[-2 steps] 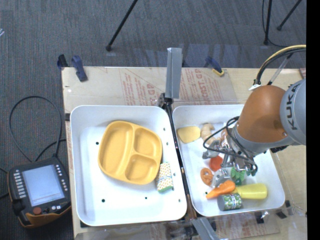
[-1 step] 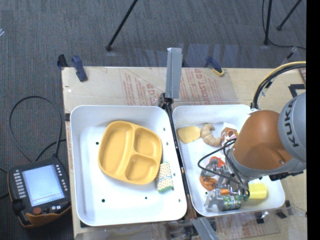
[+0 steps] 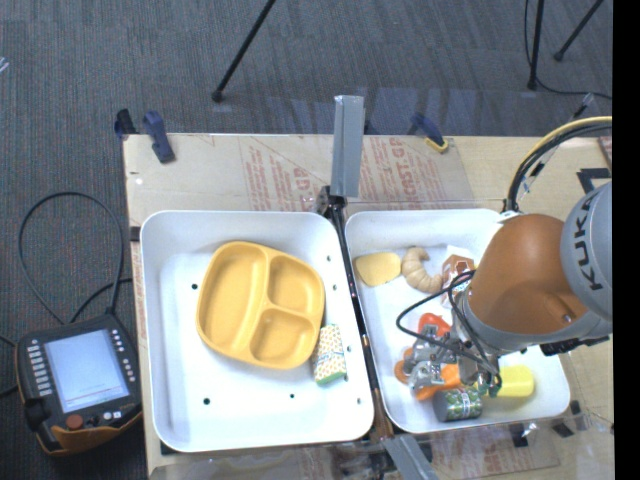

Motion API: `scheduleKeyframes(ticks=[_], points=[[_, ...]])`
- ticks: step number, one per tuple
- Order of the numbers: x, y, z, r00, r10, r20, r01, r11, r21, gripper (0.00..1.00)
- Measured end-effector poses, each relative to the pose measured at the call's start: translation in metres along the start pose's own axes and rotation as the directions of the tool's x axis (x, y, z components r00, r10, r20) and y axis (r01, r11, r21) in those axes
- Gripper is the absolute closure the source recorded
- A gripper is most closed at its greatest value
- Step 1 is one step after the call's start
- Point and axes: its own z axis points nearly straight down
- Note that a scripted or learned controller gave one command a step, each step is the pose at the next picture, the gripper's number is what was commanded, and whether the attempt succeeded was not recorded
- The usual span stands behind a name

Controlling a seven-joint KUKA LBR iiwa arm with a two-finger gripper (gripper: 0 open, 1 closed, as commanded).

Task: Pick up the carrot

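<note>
The carrot is an orange piece lying low in the right bin, near its front. Its orange shows on both sides of the gripper, which is down over its middle and hides that part. The arm's orange wrist band hangs over the bin's right half and covers what lies beneath it. I cannot make out whether the carrot sits between the gripper's tips.
Around the gripper lie a green can, a yellow block, a red-orange item, a pale yellow piece, a beige croissant shape and a small packet. The left bin holds a yellow divided plate and a patterned box.
</note>
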Motion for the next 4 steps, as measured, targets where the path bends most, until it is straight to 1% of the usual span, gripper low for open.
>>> scheduleKeyframes(ticks=[1, 2, 3, 4], points=[[0.000, 0.000, 0.000, 1.000, -0.001, -0.001, 0.001, 1.000, 0.000, 0.00], [0.004, 0.002, 0.011, 0.999, 0.038, -0.008, -0.038, 0.999, 0.000, 0.00], [0.004, 0.003, 0.002, 0.999, 0.033, -0.010, -0.033, 0.999, 0.000, 1.00], [0.004, 0.003, 0.003, 0.999, 0.032, -0.011, -0.032, 0.999, 0.000, 0.00]])
